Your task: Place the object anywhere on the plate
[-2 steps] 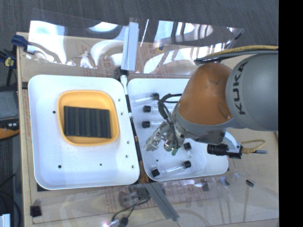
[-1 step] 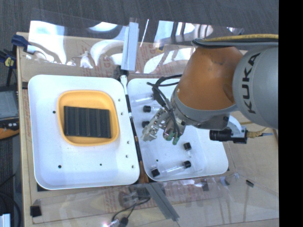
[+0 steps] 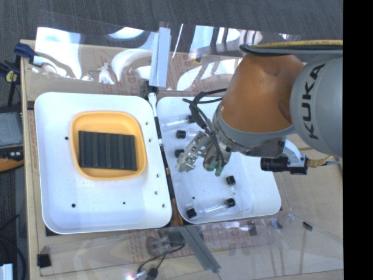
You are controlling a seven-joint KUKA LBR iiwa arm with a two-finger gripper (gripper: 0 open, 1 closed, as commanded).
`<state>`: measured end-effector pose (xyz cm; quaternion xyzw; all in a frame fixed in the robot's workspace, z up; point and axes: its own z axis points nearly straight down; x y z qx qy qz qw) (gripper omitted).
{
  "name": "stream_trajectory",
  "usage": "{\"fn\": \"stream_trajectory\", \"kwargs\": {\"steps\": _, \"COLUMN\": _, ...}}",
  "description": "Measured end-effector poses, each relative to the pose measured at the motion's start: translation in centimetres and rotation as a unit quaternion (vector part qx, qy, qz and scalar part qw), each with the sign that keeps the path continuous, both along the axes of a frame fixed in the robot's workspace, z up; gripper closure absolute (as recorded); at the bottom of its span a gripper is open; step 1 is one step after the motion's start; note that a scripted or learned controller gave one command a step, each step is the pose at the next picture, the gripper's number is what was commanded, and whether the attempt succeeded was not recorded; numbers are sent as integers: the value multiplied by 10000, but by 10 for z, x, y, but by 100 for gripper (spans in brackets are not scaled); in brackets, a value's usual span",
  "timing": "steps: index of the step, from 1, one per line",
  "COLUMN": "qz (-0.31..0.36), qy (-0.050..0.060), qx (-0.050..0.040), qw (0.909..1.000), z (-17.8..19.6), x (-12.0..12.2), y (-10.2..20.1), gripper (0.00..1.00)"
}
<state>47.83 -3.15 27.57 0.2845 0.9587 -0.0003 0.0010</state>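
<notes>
Item one: my hand point(image 3: 201, 156), low over the right bin point(image 3: 262, 200), near that bin's left half, my grey and orange arm reaching in above it. State of the hand: cluttered with cables and metal parts from this angle; I cannot tell how far it is open, nor whether anything sits in it. Item two: the plate point(image 3: 108, 144), yellow, rounded-square, with a dark ribbed centre, lying in the left bin point(image 3: 55, 203); nothing rests on it, so the placing is not done. Item three: candidate objects in the right bin: a clear tube with black caps point(image 3: 211, 206) lying near the front edge, just below my hand and apart from it; a small black piece point(image 3: 231, 180) just right of the hand; two more small black pieces point(image 3: 180, 134) at the hand's left, close to the divider between bins. Which of these is the intended object I judge to be uncertain; the tube is the largest. Status, by my reading: picking stage at best; the lift, the carry leftward across the divider, and the release onto the plate all remain. Both bins sit side by side on the desk point(image 3: 303, 244).
</notes>
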Motion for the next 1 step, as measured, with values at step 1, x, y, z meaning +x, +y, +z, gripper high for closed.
{"fn": "stream_trajectory", "kwargs": {"steps": 1, "qz": 3, "qy": 3, "qx": 0, "qw": 10000, "z": 10, "x": 1, "y": -1, "gripper": 100}}
